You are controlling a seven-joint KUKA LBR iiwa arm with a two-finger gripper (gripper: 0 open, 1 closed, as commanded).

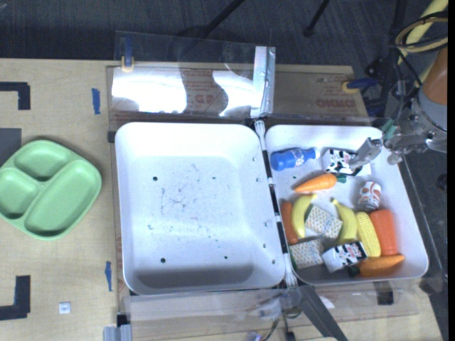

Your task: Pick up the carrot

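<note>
Carrot [315,183] in right bin [416,222]; left bin [192,204] bare

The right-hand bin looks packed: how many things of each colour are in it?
Orange: 3, the carrot, a tall block, a piece at the front
Yellow: 3, two bananas, a corn cob
Blue: 1, a bottle
Other or mixed: about 5
Total: about 12

Grey arm [434,112] with orange band, yellow cabling above, pale metallic gripper [370,150], details perhaps blurred.
</note>
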